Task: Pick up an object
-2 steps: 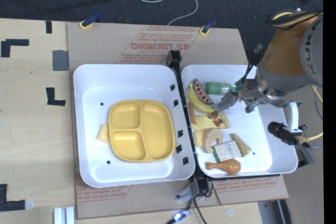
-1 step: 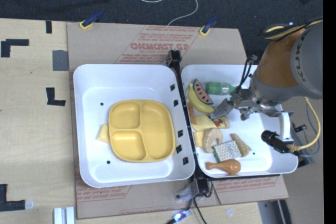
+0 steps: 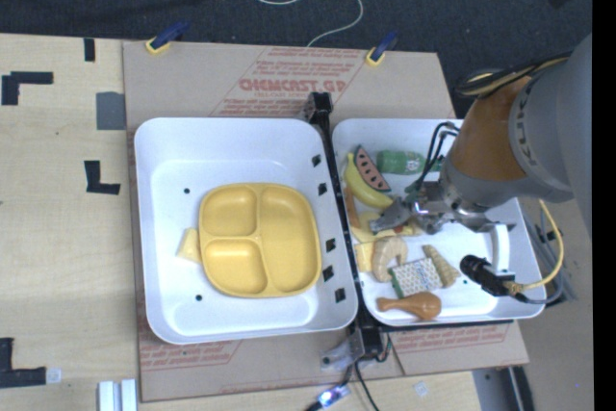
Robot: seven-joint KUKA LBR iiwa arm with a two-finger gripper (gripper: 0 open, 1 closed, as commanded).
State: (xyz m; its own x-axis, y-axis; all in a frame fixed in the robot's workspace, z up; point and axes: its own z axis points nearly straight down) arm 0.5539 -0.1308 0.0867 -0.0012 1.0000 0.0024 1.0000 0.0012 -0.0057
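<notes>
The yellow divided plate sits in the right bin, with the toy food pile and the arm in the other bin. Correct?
Not quite. The camera view shows the yellow divided plate in the left bin; the toy food pile and the arm are in the right bin.

We take the right bin (image 3: 438, 128) as our landmark. The arm (image 3: 500, 144) reaches over its right half, orange band above the wrist, and the gripper (image 3: 399, 218) sits low near the bin's centre, just above a heap of toy food. Toward the bin's far-left corner we note a watermelon slice (image 3: 370, 166) beside a banana (image 3: 363, 193), with a green item (image 3: 397, 161) just right of them. At the bin's near edge lies a drumstick (image 3: 414, 305); a speckled packet (image 3: 414, 277) rests just behind it. Left of the bin, touching it, stands the left bin (image 3: 159, 154), holding a yellow divided plate (image 3: 260, 239).
</notes>
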